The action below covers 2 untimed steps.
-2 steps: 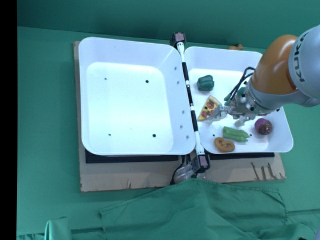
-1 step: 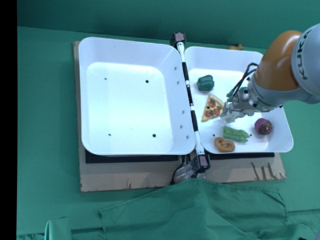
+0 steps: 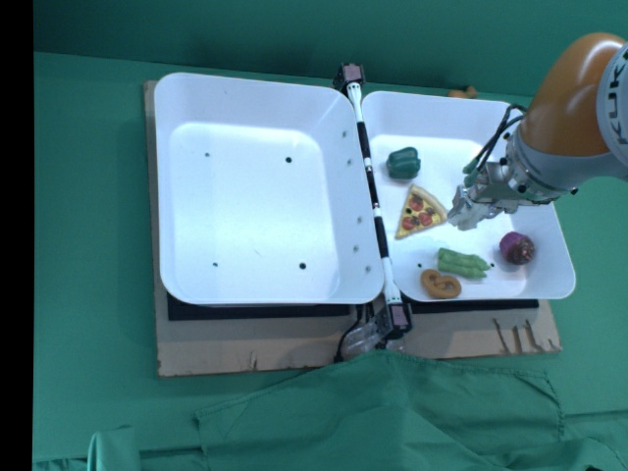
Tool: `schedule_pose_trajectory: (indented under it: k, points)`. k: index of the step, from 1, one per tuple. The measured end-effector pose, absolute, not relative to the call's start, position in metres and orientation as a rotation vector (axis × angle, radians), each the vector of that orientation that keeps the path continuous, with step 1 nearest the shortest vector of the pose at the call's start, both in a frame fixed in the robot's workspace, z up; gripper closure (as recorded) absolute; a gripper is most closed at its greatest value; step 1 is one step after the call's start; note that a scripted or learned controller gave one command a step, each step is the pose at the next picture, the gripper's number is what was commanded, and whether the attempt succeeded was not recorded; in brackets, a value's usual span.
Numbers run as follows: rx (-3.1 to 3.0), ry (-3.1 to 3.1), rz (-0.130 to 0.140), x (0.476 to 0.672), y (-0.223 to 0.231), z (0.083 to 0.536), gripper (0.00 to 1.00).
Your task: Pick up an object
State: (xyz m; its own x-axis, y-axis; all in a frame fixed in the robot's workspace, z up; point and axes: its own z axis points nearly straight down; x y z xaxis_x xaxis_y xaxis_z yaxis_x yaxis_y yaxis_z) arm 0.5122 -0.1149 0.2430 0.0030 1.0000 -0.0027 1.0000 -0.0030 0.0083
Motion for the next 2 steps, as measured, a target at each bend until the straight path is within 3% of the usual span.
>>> schedule_pose_trajectory:
  k: [2]
  points:
    - [2.216,2.212,0.010,0.519,-0.113,0.355,1.00]
